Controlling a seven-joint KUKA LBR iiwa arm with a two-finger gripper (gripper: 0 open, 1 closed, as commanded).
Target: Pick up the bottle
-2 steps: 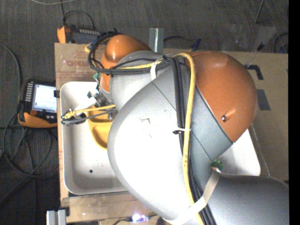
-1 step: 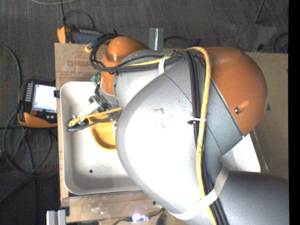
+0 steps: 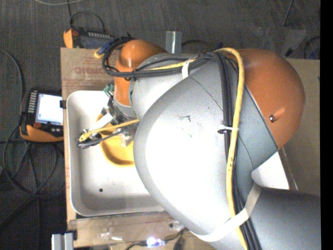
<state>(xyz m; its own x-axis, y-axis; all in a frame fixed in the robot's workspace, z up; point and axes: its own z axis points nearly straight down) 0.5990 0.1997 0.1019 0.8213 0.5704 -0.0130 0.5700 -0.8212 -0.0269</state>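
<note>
Dark carpet surrounds the worktop (image 3: 78, 66). Over the white bin (image 3: 83, 186), the end effector (image 3: 112, 126) sits above a yellow object (image 3: 115, 152); its finger spacing cannot be determined.

the grey arm (image 3: 208, 145) covers most of the view, reaching over a white bin (image 3: 83, 186). its hand (image 3: 106, 132) hangs above a yellow object (image 3: 115, 152) in the bin.

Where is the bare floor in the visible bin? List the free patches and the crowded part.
Free: the white bin's lower-left floor, between its left wall, its bottom wall and the yellow object; also the upper-left corner. Crowded: mid-bin, where the gripper hangs over the yellow object, and rightward under the arm.
</note>
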